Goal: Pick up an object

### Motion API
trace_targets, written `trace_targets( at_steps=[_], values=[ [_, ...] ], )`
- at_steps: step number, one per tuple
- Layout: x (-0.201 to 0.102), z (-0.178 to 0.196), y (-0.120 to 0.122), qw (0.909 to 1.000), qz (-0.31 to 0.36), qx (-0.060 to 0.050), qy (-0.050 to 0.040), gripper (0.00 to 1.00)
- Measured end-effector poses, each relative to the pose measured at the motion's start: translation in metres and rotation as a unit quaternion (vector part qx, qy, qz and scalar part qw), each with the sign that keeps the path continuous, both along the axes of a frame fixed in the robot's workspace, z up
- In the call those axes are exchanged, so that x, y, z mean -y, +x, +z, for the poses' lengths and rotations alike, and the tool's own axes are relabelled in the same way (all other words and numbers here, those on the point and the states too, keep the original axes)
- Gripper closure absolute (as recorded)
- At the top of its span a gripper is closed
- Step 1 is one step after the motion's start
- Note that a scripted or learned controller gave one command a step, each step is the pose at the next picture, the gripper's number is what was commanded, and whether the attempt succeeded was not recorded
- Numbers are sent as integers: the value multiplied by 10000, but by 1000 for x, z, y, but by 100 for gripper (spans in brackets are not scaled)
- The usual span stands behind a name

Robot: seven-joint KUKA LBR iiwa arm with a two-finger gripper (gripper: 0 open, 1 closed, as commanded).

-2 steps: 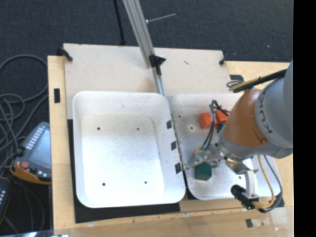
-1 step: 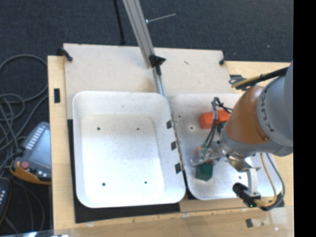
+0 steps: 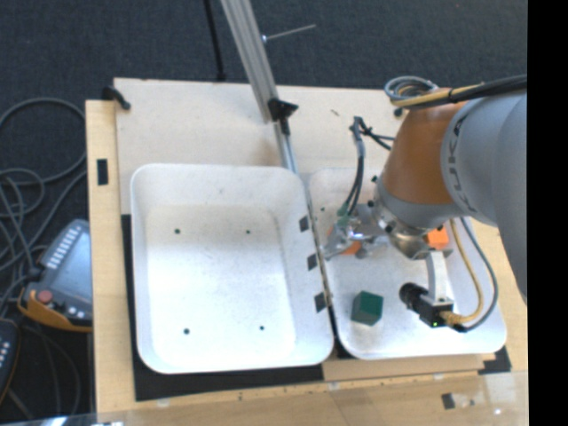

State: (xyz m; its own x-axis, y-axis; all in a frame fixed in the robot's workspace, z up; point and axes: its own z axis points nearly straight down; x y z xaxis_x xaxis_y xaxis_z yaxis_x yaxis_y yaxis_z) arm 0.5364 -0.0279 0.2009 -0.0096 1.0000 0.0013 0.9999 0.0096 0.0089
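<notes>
We're looking at a small green cube [image 3: 366,308], sitting on the floor of the right bin [image 3: 390,349], toward its near-left part, close to the wall where the two bins meet. It lies free, nothing touching it. Just up from it we see a small orange item [image 3: 353,248] low in the same bin, right at the metal tip of the gripper [image 3: 348,238]. Whether that orange piece is a loose object or part of the tool, we can't tell from here, and whether the jaws are spread or pressed together we can't tell either: the hardware there is a tangle of bright metal and cable.

The arm [image 3: 444,167] comes in from the right, its orange band and grey shell hanging over the far half of the right bin and hiding much of it. Another orange bit [image 3: 436,235] peeks out under the wrist. A black fitting with a tiny green light [image 3: 428,307] hangs on a white bracket near the bin's near-right corner, well right of the cube.

The left bin [image 3: 222,264] sits just beside, its white floor speckled. Behind, a slanted aluminium post [image 3: 253,47] rises from the bench [image 3: 195,114], and a handheld pendant [image 3: 62,273] lies off the bench's left edge among cables.
</notes>
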Motion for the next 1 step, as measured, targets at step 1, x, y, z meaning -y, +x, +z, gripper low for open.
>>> trace_targets(
  at_steps=[1],
  values=[
    [-74, -4, 35, 10000, -1, -33, -7, 100]
  ],
)
